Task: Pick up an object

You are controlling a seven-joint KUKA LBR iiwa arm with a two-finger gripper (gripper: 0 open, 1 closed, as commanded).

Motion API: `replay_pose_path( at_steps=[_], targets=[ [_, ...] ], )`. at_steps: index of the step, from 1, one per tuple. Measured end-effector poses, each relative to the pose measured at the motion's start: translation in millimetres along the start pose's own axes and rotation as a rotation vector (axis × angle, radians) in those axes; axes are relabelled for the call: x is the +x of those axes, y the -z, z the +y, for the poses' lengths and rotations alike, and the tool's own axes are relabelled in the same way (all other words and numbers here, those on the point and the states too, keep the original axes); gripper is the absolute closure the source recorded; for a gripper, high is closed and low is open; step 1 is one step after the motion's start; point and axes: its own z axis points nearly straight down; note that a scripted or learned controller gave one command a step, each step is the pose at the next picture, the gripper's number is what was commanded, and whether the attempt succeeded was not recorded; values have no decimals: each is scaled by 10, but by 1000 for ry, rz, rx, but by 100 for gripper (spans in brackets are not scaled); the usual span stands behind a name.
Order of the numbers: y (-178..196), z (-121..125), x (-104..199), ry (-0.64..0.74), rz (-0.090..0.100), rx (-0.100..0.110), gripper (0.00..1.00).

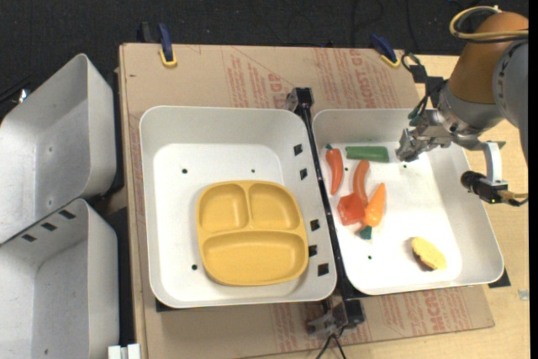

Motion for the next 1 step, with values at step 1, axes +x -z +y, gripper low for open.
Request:
replay_pose_path(
  at_steps=[1],
  targets=[
    [430,39,9,-2,0,-1,100]
  ],
)
